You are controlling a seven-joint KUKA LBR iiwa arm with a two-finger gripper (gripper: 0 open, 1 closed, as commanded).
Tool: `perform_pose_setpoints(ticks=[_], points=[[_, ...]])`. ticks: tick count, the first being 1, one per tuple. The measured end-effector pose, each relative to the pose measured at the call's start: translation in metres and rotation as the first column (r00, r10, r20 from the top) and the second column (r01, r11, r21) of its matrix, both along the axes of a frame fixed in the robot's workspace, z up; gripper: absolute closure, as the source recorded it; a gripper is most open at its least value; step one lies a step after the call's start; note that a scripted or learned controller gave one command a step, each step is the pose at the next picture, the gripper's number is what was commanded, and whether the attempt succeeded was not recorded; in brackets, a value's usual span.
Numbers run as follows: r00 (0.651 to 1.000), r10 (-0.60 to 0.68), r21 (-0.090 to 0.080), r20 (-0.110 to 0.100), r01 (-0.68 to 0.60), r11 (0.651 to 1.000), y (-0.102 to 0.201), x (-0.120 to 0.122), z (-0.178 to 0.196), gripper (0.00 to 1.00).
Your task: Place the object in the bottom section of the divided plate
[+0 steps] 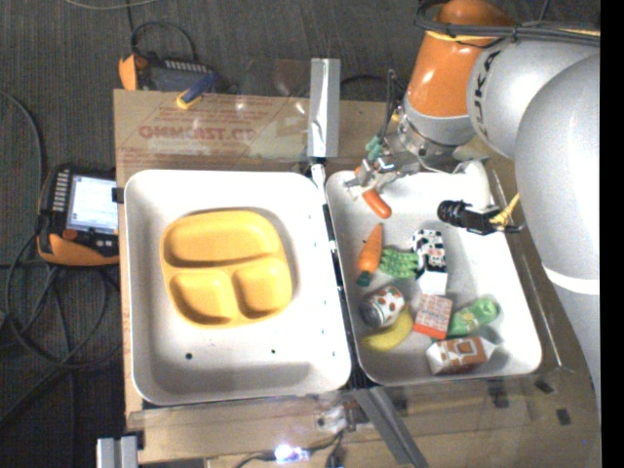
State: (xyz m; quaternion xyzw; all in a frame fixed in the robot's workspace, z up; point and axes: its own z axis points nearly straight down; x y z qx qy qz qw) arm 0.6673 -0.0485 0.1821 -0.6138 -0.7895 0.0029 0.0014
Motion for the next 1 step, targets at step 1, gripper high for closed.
perform_pose_setpoints(ticks=[1], points=[[0.922,0.387,0.006,0.001,-0.387,0.922,0.0553,-0.0422,0.0137,1.00]])
